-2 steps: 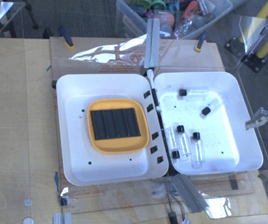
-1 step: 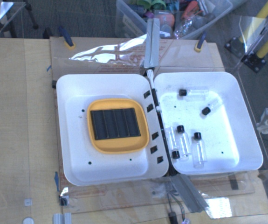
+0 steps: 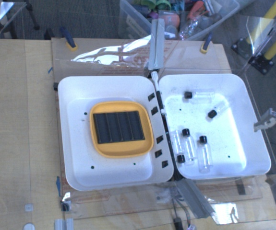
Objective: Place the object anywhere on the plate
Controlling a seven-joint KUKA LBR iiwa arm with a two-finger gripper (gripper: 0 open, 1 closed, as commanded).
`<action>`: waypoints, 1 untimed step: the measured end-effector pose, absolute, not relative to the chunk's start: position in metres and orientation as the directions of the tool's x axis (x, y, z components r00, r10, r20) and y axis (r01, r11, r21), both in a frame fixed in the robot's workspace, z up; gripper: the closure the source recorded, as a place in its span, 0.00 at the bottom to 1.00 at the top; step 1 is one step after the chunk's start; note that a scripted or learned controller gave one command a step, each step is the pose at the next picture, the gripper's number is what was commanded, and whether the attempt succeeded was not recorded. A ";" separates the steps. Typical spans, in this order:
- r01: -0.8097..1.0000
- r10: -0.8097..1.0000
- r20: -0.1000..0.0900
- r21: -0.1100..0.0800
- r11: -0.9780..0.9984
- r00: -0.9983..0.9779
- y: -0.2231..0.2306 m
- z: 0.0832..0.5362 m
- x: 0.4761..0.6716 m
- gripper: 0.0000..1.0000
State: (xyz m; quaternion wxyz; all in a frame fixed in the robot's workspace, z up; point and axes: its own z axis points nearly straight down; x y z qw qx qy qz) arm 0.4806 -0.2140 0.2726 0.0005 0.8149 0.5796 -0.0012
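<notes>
A yellow plate [image 3: 123, 152] with rounded corners lies in the middle of the left bin [image 3: 75, 104], and a black ridged panel [image 3: 118, 127] covers its centre. Several clear vials with black caps lie scattered in the right bin [image 3: 238, 128]. One vial [image 3: 198, 96] rests near the far wall and another [image 3: 217, 109] lies slanted just right of it. A third vial [image 3: 204, 153] lies toward the front, next to a close pair [image 3: 184, 146] by the divider.
A clear tub [image 3: 176, 4] of coloured toys stands behind the bins. A small grey metal piece [image 3: 266, 120] juts over the right bin's right rim. Black clips [image 3: 158, 140] line the seam between the bins. Bare wooden bench [image 3: 18, 128] lies to the left.
</notes>
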 end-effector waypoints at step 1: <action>0.945 0.945 -0.004 0.001 -0.327 0.327 -0.214 0.282 0.481 1.00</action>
